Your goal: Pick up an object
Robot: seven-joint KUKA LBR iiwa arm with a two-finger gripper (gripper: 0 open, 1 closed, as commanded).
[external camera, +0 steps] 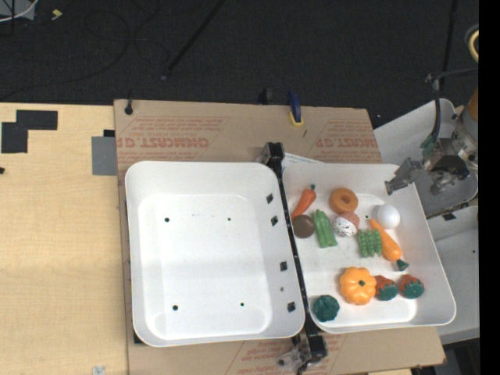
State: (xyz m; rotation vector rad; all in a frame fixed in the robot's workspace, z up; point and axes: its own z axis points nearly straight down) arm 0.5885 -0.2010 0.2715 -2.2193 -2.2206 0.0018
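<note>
- Camera view is showing the tool (412,174) hovering at the right bin's (437,307) far right rim; whether it is gripping anything, I cannot tell.
- Nearest it, the white egg (388,216) is lying just left and nearer, beside a carrot (387,241).
- Toys are sitting loose in this bin, likely for easy picking: donut (343,201), pumpkin (358,284).

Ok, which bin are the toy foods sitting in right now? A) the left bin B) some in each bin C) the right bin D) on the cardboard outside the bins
C: the pumpkin, donut, carrot and the other pieces all lie inside the right bin.
</note>
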